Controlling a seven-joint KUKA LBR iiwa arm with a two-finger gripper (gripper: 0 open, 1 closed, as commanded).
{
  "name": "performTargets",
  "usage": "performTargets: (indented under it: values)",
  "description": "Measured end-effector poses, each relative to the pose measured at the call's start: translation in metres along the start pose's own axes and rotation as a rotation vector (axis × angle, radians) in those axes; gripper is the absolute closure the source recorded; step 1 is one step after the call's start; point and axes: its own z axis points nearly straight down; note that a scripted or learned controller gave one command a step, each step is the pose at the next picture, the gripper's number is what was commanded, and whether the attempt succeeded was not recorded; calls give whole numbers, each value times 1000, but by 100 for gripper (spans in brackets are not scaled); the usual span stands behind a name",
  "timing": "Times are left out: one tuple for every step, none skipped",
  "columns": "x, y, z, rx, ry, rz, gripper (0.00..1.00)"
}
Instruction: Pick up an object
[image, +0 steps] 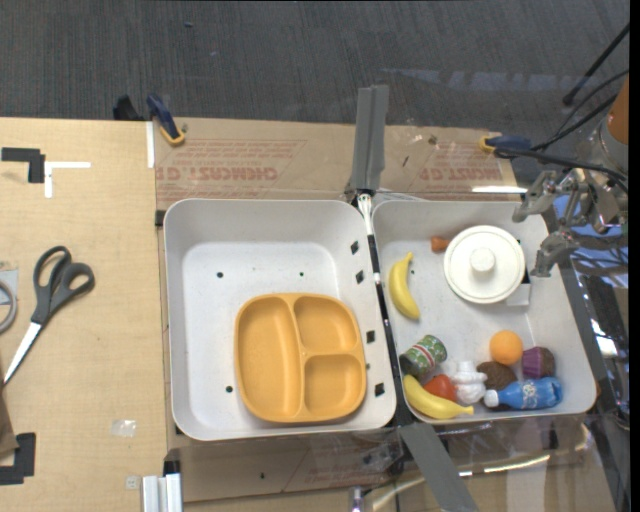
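Observation:
The right bin holds several small objects. A banana lies near its left wall, and a white round lidded dish sits at the back with a small orange piece beside it. Along the front lie a green can, a second banana, a red item, a white figure, an orange, a purple item and a blue bottle. My gripper hangs over the bin's back right corner, just right of the white dish, open with nothing between its fingers.
The left bin holds a yellow divided plate. Scissors lie on the bench at the far left. A grey post stands behind the seam between the bins. Cables run at the right edge.

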Motion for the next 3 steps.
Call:
performTargets:
  values:
    - [-47, 28, 130, 0, 0, 30, 0]
    - [-34, 84, 163, -1, -1, 69, 0]
    - [-22, 77, 164, 0, 1, 493, 0]
